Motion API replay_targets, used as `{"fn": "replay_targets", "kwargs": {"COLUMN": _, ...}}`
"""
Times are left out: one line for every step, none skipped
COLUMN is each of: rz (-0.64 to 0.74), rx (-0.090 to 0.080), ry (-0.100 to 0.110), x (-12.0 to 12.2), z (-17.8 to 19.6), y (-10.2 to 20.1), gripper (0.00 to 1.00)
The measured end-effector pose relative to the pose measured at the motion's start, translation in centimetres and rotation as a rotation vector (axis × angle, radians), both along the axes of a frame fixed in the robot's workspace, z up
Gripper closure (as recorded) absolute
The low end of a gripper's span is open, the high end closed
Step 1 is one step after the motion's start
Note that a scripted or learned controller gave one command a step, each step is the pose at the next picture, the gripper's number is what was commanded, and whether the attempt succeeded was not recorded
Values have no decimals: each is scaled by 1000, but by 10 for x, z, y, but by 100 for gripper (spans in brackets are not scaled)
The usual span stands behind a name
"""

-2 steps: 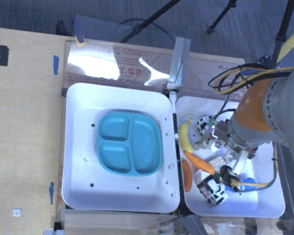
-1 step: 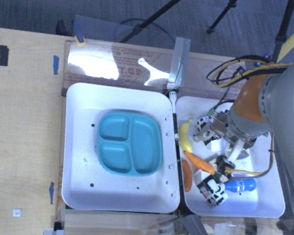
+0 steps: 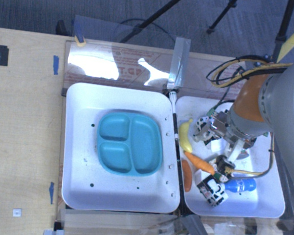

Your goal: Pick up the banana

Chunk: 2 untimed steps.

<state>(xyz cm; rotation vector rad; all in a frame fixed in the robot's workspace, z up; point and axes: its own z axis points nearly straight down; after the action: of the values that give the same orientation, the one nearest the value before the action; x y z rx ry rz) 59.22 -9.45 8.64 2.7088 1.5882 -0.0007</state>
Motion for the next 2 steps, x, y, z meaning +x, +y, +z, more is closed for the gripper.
{"fn": "replay_targets", "kwargs": {"rz": 0, "rx": 0, "ry": 0, "x": 0, "z": 0, "y": 0, "gripper": 0}}
{"fn": "replay_targets", "kwargs": {"rz": 0, "rx": 0, "ry": 0, "x": 0, "z": 0, "y": 0, "gripper": 0}}
